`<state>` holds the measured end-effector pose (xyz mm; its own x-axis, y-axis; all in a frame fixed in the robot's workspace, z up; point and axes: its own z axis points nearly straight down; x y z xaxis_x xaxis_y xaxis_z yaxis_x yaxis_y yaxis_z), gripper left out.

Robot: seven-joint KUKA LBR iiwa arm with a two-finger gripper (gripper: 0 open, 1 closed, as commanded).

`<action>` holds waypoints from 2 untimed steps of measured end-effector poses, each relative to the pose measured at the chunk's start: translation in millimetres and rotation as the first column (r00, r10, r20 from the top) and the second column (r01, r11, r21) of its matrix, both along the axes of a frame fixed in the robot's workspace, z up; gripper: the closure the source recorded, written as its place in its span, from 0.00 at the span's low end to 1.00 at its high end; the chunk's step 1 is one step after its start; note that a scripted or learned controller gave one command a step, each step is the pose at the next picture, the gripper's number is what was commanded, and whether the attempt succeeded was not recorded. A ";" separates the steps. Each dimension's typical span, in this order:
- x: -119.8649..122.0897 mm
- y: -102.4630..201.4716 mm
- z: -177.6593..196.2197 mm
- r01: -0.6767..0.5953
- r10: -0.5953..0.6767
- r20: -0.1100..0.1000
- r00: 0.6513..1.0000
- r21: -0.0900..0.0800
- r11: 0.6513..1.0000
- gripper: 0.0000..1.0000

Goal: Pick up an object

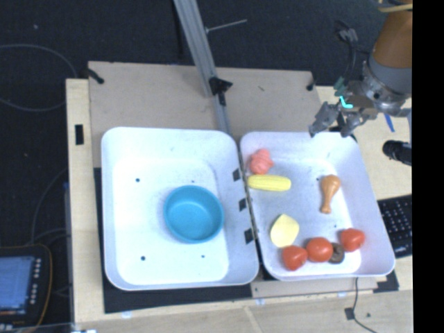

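Camera view: fingers [333,122] open above right bin [368,179] far edge, drumstick [329,192] apart.

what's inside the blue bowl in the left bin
The blue bowl shows just its own blue inner surface, with nothing resting in it. The bin floor beneath the bowl is covered.

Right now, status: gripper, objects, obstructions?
Gripper open, over far rim of right bin, holding nothing. Nearest objects: drumstick, corn, both lying in the bin. Nothing between gripper and them.
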<state>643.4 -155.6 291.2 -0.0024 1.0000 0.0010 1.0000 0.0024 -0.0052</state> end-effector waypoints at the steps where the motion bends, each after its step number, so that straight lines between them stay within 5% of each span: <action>1: 1.2 0.0 4.7 -0.001 0.001 0.008 1.000 -0.001 1.000 0.00; 2: 1.0 -1.2 -59.1 0.005 -0.005 0.002 1.000 -0.003 1.000 0.00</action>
<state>644.4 -156.8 232.1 0.0022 1.0000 -0.0024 1.0000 -0.0022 -0.0034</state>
